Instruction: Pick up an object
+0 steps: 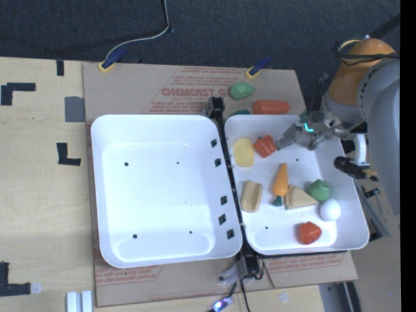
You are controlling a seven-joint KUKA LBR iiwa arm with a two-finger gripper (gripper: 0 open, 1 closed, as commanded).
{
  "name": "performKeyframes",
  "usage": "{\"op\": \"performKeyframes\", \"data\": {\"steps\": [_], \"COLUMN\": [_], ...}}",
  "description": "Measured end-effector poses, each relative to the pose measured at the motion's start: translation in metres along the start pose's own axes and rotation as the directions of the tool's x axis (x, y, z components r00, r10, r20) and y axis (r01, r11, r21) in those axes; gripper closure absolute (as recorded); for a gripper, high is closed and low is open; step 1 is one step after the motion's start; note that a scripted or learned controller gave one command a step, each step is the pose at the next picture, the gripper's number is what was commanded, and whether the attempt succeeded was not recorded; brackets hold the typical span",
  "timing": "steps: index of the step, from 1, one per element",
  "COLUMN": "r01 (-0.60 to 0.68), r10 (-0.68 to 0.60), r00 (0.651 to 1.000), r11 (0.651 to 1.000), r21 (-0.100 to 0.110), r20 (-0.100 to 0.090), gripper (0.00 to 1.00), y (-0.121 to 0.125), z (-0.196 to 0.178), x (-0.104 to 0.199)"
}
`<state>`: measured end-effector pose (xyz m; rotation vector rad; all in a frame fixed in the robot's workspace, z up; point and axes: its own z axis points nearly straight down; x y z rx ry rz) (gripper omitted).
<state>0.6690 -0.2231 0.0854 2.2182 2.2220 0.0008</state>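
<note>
— Where is the two-finger gripper [286, 140]?
— Right of centre, over the right shallow white plastic bin [344, 239], fingers spread wide around nothing.
— And the nearest thing?
— A small red pepper-shaped toy [264, 146] lies just left of the fingertips; a pale yellow rounded toy [243, 152] sits beside it.

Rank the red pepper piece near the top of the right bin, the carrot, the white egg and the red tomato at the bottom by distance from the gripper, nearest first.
Measured from the gripper in the camera view:
1. Red pepper piece, just left of the gripper.
2. Carrot, below it, mid-bin.
3. White egg, lower right.
4. Red tomato, near the bin's bottom edge.
</note>
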Motion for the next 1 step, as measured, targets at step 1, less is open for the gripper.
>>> {"op": "performKeyframes", "data": {"steps": [1], "r01": [0.000], "r10": [0.000], "r00": [1.000], "r11": [1.000], "r21": [0.001], "r20": [0.000], "gripper": [0.00], "y": [-0.0001], "z": [0.0001], "x": [0.0001]}}
